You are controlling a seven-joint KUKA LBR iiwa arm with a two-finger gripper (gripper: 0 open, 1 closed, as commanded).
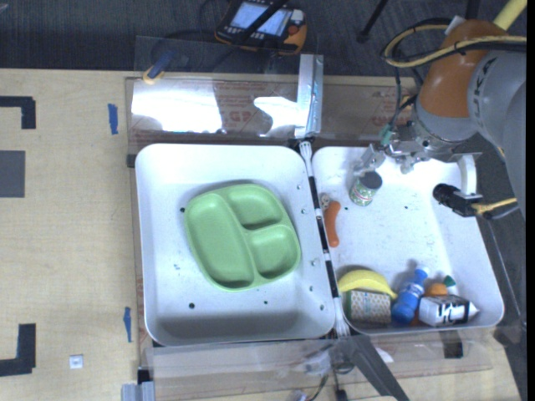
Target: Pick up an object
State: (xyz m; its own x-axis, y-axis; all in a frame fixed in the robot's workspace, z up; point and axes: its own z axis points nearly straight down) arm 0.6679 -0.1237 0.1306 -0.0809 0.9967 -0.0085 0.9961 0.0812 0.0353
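My gripper [365, 182] hangs over the right bin's [468, 257] far-left corner with nothing visibly held, its opening unclear to me, so picking remains undone: the toys [410, 299] crowd its near edge.

The white bottle [446, 311] carries dark lettering too small to read; no other text is legible.

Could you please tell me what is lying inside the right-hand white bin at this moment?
The right bin holds an orange carrot, a yellow banana, a blue bottle and a white bottle. The end effector hangs over its far end, covering the floor beneath.
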